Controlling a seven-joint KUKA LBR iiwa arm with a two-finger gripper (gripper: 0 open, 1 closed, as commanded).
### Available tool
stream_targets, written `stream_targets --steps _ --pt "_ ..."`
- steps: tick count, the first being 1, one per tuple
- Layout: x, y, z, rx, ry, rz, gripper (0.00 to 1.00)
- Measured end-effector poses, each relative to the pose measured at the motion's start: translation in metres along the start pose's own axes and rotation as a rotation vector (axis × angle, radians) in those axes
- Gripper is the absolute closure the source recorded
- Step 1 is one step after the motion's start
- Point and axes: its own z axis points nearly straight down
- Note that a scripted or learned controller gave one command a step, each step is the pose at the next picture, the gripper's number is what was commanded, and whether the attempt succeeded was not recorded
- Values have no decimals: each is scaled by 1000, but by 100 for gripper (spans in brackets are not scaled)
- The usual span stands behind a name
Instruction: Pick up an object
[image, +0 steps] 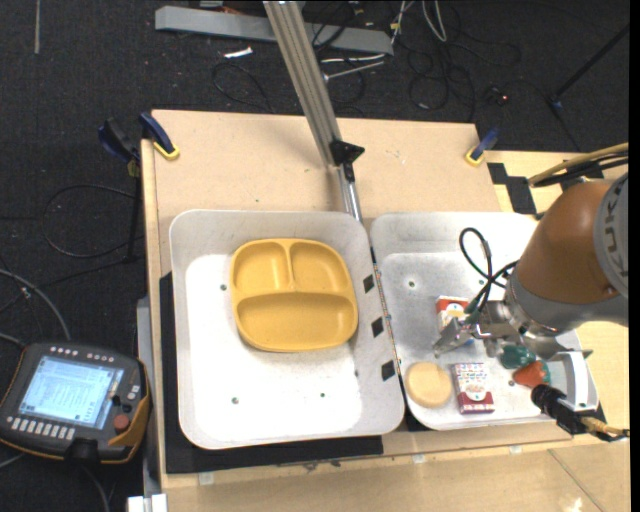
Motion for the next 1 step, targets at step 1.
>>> stream_targets --steps 1 --pt "0 2 -14 -8 -2 0 100"
